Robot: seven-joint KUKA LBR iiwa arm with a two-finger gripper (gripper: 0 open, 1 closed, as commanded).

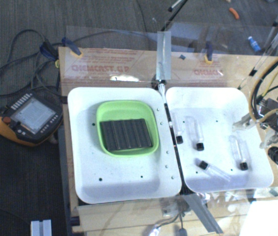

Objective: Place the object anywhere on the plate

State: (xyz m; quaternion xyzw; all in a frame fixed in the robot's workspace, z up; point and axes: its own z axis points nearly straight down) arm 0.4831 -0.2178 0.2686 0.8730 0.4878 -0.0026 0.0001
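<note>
While four clear vials with black caps (195, 133) lie loose in the right bin (257, 181), none sits on the green plate (126, 108), which rests in the left bin (80, 146) holding a dark ribbed insert (125, 134). Nearest the right edge, where arm hardware (269, 119) and cabling show, is one vial (238, 153), its long axis running roughly near-to-far. Whether the jaws are open I cannot tell.

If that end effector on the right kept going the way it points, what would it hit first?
Probably the vial nearest it in the right bin, as the end effector points leftward into it; depth is unclear.
</note>
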